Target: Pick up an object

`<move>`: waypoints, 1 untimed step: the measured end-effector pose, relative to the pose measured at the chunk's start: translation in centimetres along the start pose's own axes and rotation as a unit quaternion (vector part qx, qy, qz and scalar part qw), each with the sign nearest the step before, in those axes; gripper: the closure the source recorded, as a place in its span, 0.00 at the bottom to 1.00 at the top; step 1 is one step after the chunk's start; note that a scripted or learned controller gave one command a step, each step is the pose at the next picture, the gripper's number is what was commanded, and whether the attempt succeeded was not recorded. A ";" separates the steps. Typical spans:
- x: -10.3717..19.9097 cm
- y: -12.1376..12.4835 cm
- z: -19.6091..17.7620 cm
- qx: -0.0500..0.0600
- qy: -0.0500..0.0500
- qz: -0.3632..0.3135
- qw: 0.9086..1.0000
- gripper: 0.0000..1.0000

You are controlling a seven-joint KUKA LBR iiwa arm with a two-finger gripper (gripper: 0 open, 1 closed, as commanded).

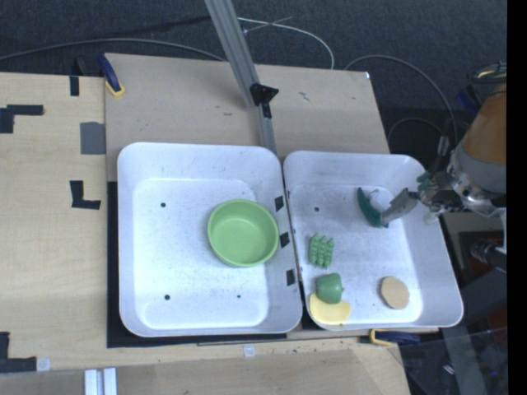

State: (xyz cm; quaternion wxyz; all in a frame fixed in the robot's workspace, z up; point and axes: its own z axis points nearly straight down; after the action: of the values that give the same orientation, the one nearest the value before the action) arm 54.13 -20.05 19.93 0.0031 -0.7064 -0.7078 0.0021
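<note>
— Camera view first: where is the pincer (pixel 380 212)?

— Over the right bin (pixel 412 168), in its upper right part. The grey arm (pixel 473 175) comes in from the right edge, and its grey finger slants down and left to a dark green object (pixel 368 205) on the bin floor.

— Is it gripping that green piece?

— The finger tip meets or overlaps it, but I cannot tell whether the fingers are apart or closed, nor whether the piece sits between them.

— What else lies in that bin?

— Lower down, a small ridged green object (pixel 321 250) near the left wall; below it a rounded green object (pixel 329 287) touching a pale yellow one (pixel 328 310) at the front left corner; a tan disc (pixel 395 293) near the front right, well apart from those.

— And the other bin?

— The left bin (pixel 148 171) holds a light green bowl (pixel 242 233), upright, toward its right side. Both bins rest side by side on the wooden surface (pixel 181 97).
</note>
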 end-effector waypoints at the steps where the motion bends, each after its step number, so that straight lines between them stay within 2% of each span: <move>1: 0.0 0.9 5.8 0.000 0.000 0.000 1.000 0.00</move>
State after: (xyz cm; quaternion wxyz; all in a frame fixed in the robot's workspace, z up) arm 54.95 -20.05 14.12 0.0030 -0.7065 -0.7077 0.0022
